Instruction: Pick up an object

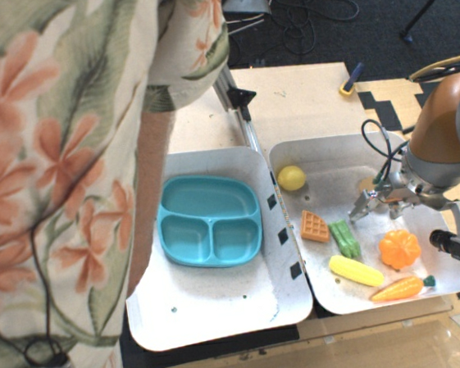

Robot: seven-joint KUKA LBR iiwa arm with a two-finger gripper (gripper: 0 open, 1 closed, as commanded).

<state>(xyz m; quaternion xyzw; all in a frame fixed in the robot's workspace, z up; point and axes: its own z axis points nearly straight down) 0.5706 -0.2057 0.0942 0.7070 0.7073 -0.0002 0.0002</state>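
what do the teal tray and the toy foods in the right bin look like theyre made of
The teal three-compartment tray looks like moulded plastic, matte to satin: uniform colour, rounded dividers. The yellow ball-shaped lemon, orange waffle square, green bean-like piece, yellow corn-like piece, orange pumpkin-like piece and orange carrot also look like plastic: flat, saturated colours with a soft sheen. Rubber can't be ruled out.

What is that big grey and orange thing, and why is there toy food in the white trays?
That is a robot arm, seen by a camera looking down from above. At its end is a claw for picking things up; it hangs over the right white bin. In that bin lie toy foods: a yellow lemon, a waffle, a green vegetable, a banana, an orange pumpkin and a carrot. The left bin holds a blue divided plate. A person in a flowered shirt leans in. The claw holds nothing I can see.
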